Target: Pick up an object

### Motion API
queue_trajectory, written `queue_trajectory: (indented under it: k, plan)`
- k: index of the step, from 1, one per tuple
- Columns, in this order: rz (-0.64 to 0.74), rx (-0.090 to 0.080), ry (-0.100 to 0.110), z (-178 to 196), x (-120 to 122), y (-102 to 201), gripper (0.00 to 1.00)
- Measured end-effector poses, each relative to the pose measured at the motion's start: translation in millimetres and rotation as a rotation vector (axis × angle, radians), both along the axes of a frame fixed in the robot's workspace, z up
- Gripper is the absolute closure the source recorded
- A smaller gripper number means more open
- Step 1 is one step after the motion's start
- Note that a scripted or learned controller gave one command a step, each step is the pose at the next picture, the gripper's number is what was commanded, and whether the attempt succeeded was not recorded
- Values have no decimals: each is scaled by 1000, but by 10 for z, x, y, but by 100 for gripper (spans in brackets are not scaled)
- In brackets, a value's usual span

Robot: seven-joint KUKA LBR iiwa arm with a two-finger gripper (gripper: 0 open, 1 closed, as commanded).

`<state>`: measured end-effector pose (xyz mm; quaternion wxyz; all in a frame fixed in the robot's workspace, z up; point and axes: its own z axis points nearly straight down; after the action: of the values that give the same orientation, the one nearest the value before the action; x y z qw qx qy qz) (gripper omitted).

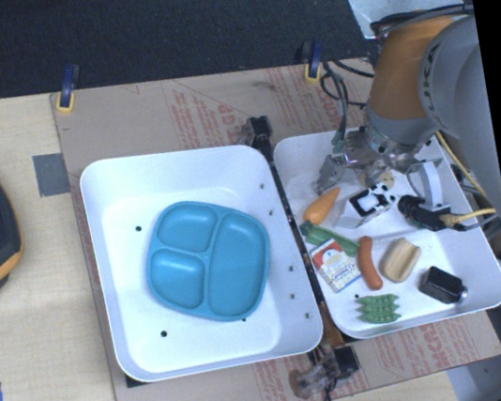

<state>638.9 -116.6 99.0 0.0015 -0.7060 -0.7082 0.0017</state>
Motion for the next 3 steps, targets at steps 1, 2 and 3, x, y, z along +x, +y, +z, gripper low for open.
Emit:
queue_trajectory:
  k: [1,2,3]
  plan:
    - [2,0,-2,-71,175,188,0]
    - [1,-1,0,-74,-106,61,0]
    - [1,-1,1,-75,-355,234,0]
